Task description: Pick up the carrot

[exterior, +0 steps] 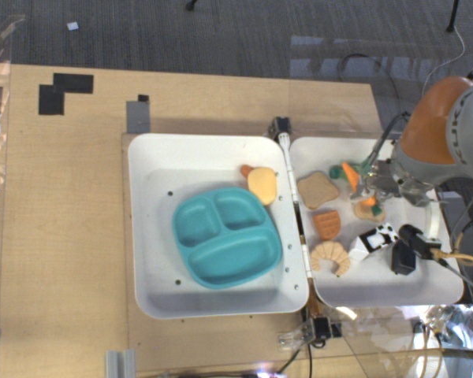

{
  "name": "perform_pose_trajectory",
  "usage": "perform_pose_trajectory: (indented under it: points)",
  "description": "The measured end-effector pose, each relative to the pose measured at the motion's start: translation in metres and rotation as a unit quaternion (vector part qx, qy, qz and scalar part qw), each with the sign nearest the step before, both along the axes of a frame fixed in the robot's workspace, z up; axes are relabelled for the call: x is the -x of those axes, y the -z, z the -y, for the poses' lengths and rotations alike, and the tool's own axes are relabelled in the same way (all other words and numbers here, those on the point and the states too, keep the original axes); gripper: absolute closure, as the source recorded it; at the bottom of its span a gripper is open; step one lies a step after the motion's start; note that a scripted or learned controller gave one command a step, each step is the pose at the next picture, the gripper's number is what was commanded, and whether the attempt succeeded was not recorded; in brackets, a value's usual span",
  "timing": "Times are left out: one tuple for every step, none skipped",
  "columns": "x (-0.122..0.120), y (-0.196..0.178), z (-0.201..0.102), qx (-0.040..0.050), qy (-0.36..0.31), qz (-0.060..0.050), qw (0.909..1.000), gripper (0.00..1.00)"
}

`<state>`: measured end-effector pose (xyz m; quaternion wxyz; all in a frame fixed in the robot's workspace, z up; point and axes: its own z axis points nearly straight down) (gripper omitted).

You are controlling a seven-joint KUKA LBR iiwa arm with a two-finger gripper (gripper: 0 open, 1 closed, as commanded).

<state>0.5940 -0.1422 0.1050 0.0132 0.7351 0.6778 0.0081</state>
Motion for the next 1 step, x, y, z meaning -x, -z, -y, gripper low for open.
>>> perform_pose_trajectory:
  points:
    - [-0.027, -0.1533, -0.0748, -0.0044, -0.021, -0.003, 0.9998, 1.0]
